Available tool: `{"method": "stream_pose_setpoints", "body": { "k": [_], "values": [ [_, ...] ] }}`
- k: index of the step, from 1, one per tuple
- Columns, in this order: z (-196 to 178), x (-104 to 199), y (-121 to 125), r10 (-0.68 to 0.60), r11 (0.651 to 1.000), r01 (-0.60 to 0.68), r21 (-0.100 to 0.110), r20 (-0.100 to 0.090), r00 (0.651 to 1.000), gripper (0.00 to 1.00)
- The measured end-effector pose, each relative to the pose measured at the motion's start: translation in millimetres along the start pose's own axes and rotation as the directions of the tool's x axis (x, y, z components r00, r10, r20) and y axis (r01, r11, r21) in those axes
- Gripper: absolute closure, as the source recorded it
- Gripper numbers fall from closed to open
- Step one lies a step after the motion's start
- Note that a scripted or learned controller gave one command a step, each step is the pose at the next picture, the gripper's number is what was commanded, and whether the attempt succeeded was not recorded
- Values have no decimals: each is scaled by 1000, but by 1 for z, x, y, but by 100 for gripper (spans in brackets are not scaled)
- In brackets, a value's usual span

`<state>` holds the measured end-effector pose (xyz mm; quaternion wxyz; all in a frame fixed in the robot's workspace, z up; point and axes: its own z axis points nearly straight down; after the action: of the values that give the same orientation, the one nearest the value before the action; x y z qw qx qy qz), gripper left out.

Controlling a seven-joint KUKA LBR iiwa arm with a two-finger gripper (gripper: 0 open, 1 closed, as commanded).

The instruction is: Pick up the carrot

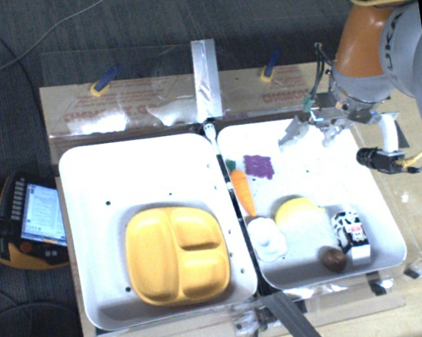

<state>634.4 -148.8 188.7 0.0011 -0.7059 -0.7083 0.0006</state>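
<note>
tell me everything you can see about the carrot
The carrot is small, orange with a green top, and looks like a plastic toy. It lies flat in the right bin, tight along its left wall, green end toward the far side and tip pointing near. Its near tip meets a white object. A purple piece lies just to its right. The gripper is apart from it, over the bin's far edge.

Two bins side by side on the bench (pixel 60 108)

Left bin (pixel 87 182): a tray (pixel 178 253) at its 6 o'clock. Right bin (pixel 374 210): carrot (pixel 241 191) along the 9 o'clock wall, cloth (pixel 258 166) just beside it at 10, cup (pixel 267 238) at 7, ball (pixel 296 211) central, carton (pixel 351 234) at 4, gripper (pixel 311 131) over 12.
</note>
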Motion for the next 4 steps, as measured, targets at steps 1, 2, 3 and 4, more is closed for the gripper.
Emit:
{"method": "stream_pose_setpoints", "body": {
  "k": [1, 2, 3, 4],
  "values": [
    [96, 10, -52, -108, 994, 108, -2, 0, 994, 0],
    [98, 3, -81, 96, 995, -96, -13, 0, 995, 0],
    [98, 47, -64, -60, 998, 60, -16, 9, 998, 0],
    [6, 144, -79, -74, 997, 74, -1, 3, 997, 0]
  ]
}}
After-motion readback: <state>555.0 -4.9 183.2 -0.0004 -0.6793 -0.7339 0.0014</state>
